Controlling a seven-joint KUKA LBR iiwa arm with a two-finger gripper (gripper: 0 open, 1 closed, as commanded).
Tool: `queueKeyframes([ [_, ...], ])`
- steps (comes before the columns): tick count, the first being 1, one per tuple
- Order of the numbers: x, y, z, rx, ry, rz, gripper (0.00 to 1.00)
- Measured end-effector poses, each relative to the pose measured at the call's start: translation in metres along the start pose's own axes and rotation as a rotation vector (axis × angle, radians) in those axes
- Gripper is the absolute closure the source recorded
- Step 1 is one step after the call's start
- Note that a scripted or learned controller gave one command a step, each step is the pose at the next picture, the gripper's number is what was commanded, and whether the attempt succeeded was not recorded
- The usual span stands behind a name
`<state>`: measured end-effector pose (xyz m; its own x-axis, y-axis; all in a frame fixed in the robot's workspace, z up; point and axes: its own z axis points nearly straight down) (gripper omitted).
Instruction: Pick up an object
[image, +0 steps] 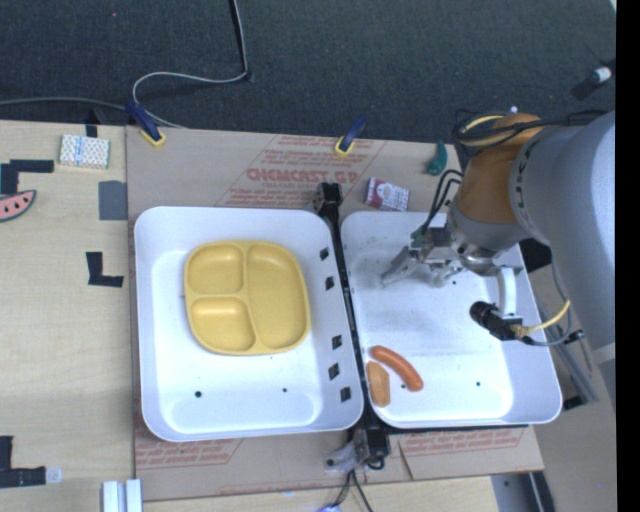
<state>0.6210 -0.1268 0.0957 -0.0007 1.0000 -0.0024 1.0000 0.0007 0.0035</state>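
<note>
- near edge of the right bin (520, 400): sausage (398, 367) lying flat, long axis slanting near-right to far-left; a small tan piece (378, 384) touches it on the left.
- mid bin: bare white floor between sausage and gripper.
- far part of the bin: gripper (400, 270), fingers spread apart, clamped on nothing; sausage lies well apart, toward the near side, almost straight below.
- left bin (160, 300): yellow divided plate (247, 297).

We see one grey arm (575, 190) reaching in from the right | an orange band (490, 185) sits above its wrist, black cables looping beside it | the gripper (405, 268) points left and slightly down, low over the surface | its two thin fingers (395, 272) are spread apart with nothing between them
</note>
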Motion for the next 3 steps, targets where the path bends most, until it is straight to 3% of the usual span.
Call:
queueKeyframes([
  [1, 0.001, 0.000, -0.009, 0.001, 0.001, -0.001, 1.00],
  [2, 0.001, 0.000, -0.009, 0.001, 0.001, -0.001, 0.00],
  [3, 0.028, 0.048, 0.011, 0.002, 0.003, -0.002, 0.00],
])
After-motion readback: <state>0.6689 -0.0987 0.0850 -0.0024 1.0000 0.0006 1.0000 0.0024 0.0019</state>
